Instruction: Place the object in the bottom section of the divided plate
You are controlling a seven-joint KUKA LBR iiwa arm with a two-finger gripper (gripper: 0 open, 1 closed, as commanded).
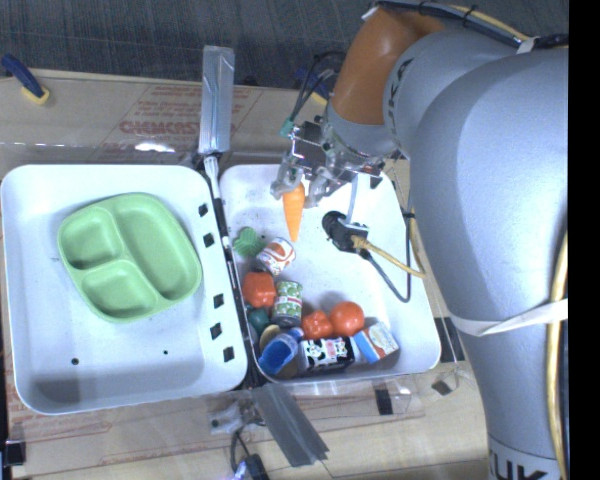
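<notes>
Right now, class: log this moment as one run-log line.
gripper: shut on orange toy carrot, above right bin | green divided plate: left bin, nothing in it | placing: not yet done

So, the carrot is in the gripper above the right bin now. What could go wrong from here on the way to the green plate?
1. The gripper holds the carrot only at its top end, and it hangs down; it may swing or slip out.
2. The path to the divided plate crosses the raised wall between the bins; the low tip could catch there.
3. The plate sections lie close together, so the carrot might land in the wrong one.
</notes>
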